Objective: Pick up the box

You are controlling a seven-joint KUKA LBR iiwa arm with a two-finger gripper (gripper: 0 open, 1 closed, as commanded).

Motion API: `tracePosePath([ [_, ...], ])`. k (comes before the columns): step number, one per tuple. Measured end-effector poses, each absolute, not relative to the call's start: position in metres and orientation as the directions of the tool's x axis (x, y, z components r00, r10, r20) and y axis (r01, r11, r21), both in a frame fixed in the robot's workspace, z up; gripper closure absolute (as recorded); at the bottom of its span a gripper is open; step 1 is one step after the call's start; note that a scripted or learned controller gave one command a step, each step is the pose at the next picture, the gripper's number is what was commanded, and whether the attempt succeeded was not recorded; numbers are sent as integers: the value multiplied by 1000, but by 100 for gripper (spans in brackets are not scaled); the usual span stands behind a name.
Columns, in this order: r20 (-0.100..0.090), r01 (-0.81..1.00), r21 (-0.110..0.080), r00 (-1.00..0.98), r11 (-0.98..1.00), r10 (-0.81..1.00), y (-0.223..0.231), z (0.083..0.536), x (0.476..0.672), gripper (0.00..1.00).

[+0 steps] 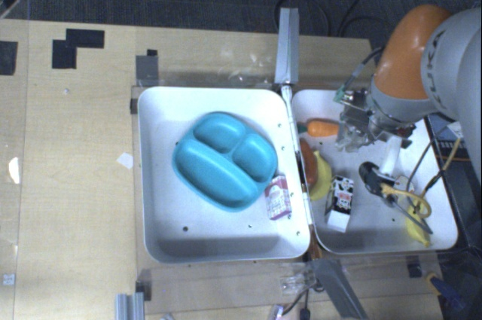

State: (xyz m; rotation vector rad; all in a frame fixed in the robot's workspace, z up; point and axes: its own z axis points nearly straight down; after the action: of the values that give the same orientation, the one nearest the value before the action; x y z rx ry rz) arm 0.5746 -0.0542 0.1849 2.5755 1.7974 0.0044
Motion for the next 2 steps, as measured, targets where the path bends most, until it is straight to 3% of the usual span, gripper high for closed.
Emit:
tracePosePath([
  [1,2,806,2,591,-591,806,-45,185,568,100],
  [2,3,774,4,633,-633,774,-110,225,643,100],
])
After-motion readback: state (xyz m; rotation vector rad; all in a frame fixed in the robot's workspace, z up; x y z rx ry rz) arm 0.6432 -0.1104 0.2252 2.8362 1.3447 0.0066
